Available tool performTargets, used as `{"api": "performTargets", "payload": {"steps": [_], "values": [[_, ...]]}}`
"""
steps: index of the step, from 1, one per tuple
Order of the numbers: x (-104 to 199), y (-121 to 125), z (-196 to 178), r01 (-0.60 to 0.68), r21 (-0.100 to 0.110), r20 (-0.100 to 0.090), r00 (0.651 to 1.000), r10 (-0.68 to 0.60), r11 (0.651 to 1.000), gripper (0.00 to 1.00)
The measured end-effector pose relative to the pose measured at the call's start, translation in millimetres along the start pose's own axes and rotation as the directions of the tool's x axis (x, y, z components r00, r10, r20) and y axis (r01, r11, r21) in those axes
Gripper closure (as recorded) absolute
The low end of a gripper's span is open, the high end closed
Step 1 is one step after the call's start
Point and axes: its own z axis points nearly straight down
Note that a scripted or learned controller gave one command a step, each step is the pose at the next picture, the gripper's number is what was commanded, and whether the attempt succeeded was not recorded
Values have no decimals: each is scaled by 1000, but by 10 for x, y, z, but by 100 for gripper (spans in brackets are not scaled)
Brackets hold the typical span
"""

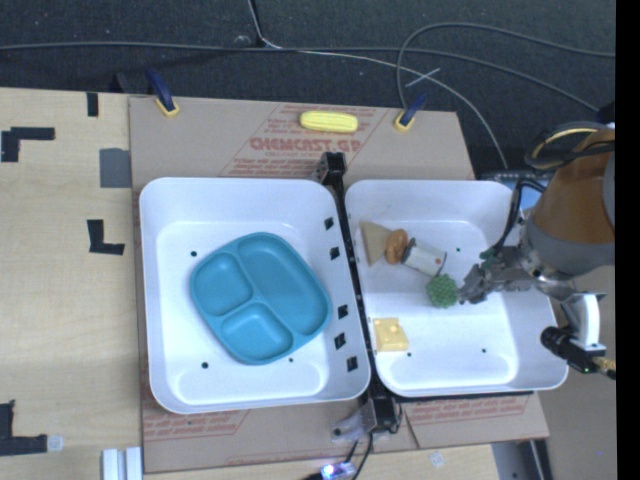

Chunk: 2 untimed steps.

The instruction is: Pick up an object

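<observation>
Green knobbly ball (442, 291) sits mid right white bin (500, 368), gripper (474, 286) just right of it, jaw state unclear; centre over ball, avoid white cylinder (425, 259) beside it

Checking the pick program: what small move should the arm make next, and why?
Probably a short nudge toward the green ball. The gripper sits just beside it in the right bin, and no object shows between its fingers, so closing that gap looks like the next step.
</observation>
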Motion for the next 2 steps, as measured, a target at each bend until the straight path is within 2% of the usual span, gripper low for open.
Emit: {"api": "performTargets", "payload": {"steps": [2], "values": [[-63,37,-918,2,-1,0,1000,-2,1000,100]]}}
